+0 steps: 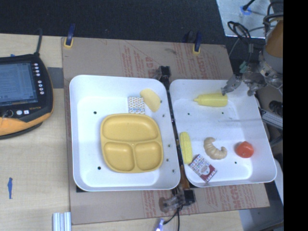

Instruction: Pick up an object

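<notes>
Five small items lie in the right bin (pixel 267 143). The hand (pixel 238 84) hangs spread, gripping nothing, just beside the yellow squeeze bottle (pixel 211 100) lying near the bin's far wall. It looks light, smooth, probably slippery; pinching across its middle seems safest.

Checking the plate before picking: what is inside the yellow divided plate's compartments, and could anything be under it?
All three compartments of the yellow divided plate look bare. It lies flat on the left bin floor; what is beneath it is covered and cannot be seen.
</notes>
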`<state>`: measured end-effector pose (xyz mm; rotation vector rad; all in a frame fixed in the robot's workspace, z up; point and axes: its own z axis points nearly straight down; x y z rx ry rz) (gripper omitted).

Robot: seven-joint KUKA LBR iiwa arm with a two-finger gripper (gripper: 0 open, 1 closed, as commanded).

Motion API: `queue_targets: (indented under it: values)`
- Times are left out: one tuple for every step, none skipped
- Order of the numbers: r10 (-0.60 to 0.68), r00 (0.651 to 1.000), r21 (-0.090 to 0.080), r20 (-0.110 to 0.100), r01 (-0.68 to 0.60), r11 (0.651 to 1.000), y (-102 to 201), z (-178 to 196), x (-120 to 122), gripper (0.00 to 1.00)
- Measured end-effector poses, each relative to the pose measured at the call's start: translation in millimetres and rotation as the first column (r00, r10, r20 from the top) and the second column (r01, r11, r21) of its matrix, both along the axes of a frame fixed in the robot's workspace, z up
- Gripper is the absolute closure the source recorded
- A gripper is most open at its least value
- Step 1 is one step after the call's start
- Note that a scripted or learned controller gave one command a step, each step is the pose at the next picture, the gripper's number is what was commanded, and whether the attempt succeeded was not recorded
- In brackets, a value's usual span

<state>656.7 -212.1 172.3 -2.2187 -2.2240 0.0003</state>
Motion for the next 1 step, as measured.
queue_targets:
  values:
    - [0.004, 1.0, 0.004, -0.018, -0.004, 1.0, 21.0, -73.5, -3.7, 0.0]
